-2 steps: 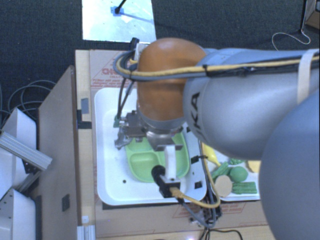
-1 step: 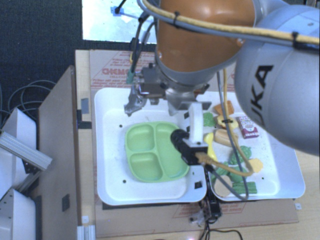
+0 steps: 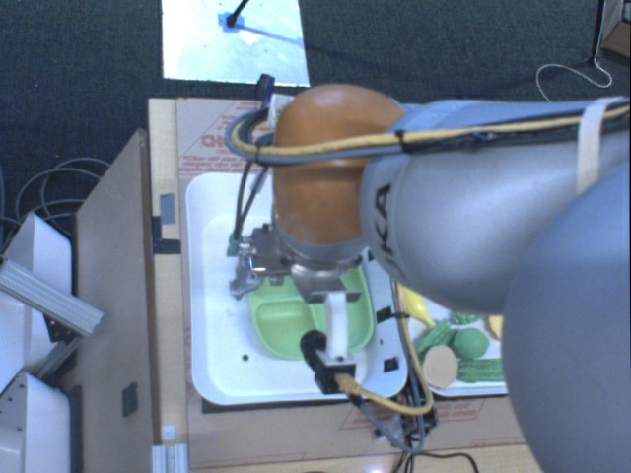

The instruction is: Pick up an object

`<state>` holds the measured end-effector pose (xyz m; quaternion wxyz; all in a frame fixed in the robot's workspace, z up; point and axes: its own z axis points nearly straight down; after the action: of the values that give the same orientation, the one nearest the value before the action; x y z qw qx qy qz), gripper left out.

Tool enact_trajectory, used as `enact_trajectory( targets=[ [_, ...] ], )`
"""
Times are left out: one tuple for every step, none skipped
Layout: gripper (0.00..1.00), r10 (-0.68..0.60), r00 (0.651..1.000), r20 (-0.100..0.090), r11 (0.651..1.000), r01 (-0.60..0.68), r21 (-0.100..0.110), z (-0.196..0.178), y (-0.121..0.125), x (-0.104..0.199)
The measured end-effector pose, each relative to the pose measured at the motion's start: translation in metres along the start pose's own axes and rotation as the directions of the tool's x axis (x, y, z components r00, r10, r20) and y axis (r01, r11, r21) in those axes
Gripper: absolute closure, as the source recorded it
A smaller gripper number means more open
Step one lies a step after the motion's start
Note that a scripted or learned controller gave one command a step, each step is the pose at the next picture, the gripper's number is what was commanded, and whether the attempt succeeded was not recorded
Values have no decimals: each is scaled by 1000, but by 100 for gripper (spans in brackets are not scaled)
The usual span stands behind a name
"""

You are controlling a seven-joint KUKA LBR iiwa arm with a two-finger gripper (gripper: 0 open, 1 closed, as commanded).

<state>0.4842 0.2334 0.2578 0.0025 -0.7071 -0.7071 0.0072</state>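
Nearest the lens, grey arm reaching across. Below its orange band, gripper low over a green dish in the left bin. Impossible to tell how wide it is open, and nothing visibly held. Risk of skidding off the dish's smooth, shallow rim and closing on air. Beyond, bare cardboard.

Dish in L bin; ball, disc, poss. touching, in R bin.

On my feed I see a dark grey carpeted floor with a pale square sheet lying on it. At left are a tan wooden panel and a silver aluminium rail.
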Motion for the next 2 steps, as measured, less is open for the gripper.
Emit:
enact_trajectory(
  targets=[
    [0,-5,1000,-17,999,5,-33,-179,1,0],
    [100,-10,1000,-9,1000,10,-18,-180,0,0]
  ],
)
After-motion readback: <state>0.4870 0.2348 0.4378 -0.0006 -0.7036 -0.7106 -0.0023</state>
